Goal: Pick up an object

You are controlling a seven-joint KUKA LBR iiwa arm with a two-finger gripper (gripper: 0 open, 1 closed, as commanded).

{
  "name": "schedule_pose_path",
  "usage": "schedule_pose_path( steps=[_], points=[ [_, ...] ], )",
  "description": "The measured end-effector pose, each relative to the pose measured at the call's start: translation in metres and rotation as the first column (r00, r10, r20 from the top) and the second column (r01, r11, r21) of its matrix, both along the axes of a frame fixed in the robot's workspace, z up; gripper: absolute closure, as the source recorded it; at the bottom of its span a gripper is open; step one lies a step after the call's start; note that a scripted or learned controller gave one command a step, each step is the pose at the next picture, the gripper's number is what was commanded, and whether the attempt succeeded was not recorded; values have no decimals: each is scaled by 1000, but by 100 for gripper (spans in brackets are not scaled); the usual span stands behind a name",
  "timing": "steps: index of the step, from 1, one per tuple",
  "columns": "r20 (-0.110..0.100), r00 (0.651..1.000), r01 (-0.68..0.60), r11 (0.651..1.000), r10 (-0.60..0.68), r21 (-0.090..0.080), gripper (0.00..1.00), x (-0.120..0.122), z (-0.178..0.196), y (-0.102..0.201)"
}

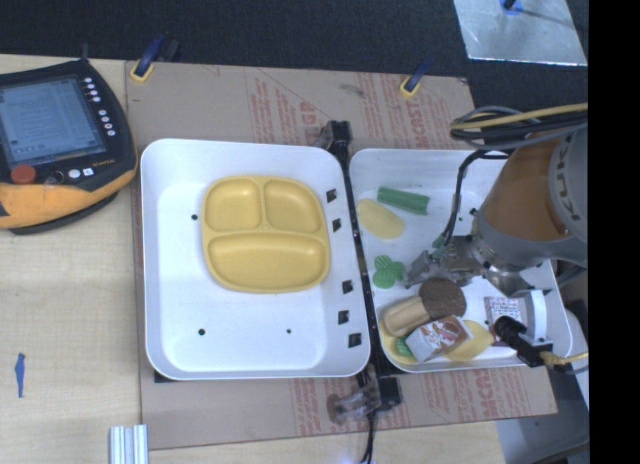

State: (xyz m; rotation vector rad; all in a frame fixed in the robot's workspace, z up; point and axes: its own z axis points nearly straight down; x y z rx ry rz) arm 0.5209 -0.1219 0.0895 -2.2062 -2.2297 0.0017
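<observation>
Pendant: I count one teach pendant (55,147), dark with a grey screen and an orange-yellow underside, lying on the bench at far left, well apart from the bins.
Clamps: I see two yellow-and-blue clips on the cardboard's far edge, one (150,57) at left and one (414,80) further right.
Bins: two shallow white bins side by side, the left bin (170,332) and the right bin (362,167), meeting along a dark hinge strip.
Left bin contents: one yellow divided plate (266,233) with three compartments, sitting toward the far half of the bin.
Right bin contents, far side: one green block (402,199) near the far wall, with one pale yellow oval piece (380,218) just beside it toward me.
Right bin contents, middle: one small green knobbly piece (388,273) close to the left wall.
Right bin contents, near side: a cluster touching one another, namely one tan roll (402,314), one brown round piece (442,298), one printed packet (436,337) and one yellow banana-like piece (470,344) under the packet.
Arm: one grey arm (535,202) with its orange band reaches in from the right over the right bin.
Gripper: one gripper (436,264) sits low over the middle of the right bin, just above the brown round piece; I cannot tell whether it is open or closed from here, nor whether it grips anything.
</observation>
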Motion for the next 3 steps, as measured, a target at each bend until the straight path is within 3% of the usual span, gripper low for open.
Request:
schedule_pose_path(
  steps=[1,2,3],
  points=[
    [-1,1000,8,1000,-8,-2,0,-18,2,5],
    [0,1000,7,1000,-7,-2,100,-18,13,4],
    [8,1000,11,1000,-11,-6,100,-34,101,-43]
  ],
)
